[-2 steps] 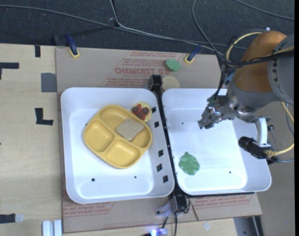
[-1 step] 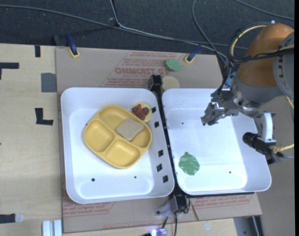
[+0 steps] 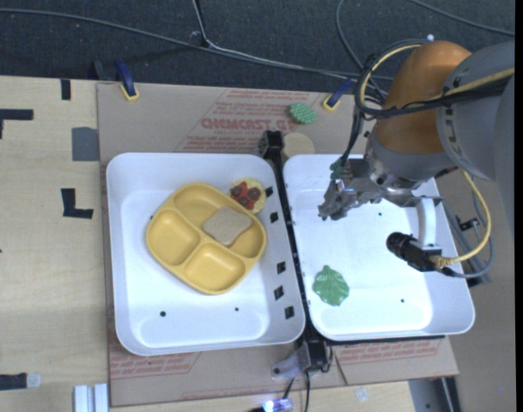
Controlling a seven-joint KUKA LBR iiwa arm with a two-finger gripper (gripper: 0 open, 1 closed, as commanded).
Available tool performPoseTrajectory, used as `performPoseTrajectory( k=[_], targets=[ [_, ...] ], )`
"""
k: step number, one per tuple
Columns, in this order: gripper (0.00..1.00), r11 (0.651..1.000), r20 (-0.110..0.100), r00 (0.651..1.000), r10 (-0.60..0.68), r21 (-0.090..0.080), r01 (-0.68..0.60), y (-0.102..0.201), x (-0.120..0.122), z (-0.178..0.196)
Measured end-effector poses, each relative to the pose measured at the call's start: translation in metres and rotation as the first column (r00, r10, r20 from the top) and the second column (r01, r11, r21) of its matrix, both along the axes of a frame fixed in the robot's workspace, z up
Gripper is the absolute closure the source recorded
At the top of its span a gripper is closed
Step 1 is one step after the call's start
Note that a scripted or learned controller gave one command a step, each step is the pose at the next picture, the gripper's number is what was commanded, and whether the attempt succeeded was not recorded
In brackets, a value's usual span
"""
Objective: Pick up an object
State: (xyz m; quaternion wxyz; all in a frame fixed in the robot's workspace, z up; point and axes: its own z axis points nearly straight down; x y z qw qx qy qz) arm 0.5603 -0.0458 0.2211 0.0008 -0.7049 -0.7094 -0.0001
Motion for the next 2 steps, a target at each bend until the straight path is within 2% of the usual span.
performPoseTrajectory(
  k=[1, 2],
  targets=[
    [1.0, 1.0, 0.001, 1.0, 0.001, 0.0, -0.001, 0.053, 0.016, 0.009],
    [1.0, 1.0, 0.0, 1.0, 0.001, -0.001, -0.001, 0.114, 0.029, 0.0]
  ],
)
